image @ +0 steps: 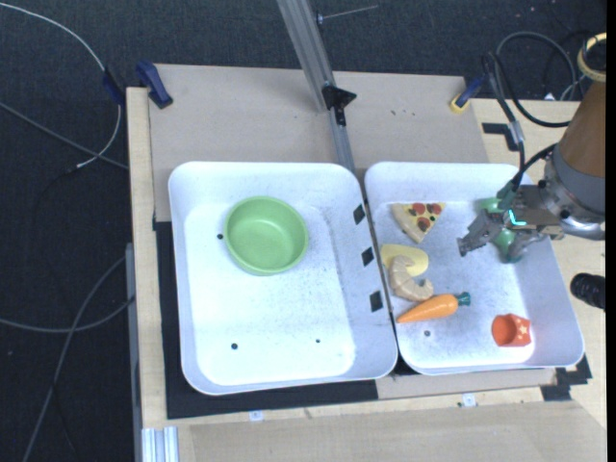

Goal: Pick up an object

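The surface (241, 104) carries two white bins. The left bin (192, 258) holds a green bowl (267, 235). The right bin (558, 296) holds a carrot (430, 307), a pale banana piece (405, 269), a pizza slice (420, 218) and a small orange piece (510, 330). The hand (493, 239) hangs over bare floor between them, fingers spread, holding nothing. Closing here would likely grab air.

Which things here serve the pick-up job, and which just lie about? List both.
Belong to the job:
gripper
pizza slice
yellow piece
carrot
orange item
right bin

Lying about:
green bowl
left bin
blue clamp
cables
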Controlling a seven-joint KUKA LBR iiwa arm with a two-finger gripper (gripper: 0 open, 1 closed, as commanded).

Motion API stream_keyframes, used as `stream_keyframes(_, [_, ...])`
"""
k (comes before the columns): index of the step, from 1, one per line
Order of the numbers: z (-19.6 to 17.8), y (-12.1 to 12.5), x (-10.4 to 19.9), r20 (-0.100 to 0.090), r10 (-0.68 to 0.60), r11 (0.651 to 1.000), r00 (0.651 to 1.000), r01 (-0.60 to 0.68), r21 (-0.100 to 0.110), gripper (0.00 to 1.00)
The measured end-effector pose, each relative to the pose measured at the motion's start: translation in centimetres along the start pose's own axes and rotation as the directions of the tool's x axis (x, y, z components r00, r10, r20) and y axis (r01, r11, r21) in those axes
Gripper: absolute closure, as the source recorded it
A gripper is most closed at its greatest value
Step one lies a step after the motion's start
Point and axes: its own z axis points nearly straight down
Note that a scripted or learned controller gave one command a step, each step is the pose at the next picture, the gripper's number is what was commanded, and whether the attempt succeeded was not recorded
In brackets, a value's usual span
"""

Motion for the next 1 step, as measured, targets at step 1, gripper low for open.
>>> stream_keyframes(1, [-0.09, 0.03, 0.0, 0.0, 0.0, 1.0, 1.0, 0.0, -0.002, 0.0])
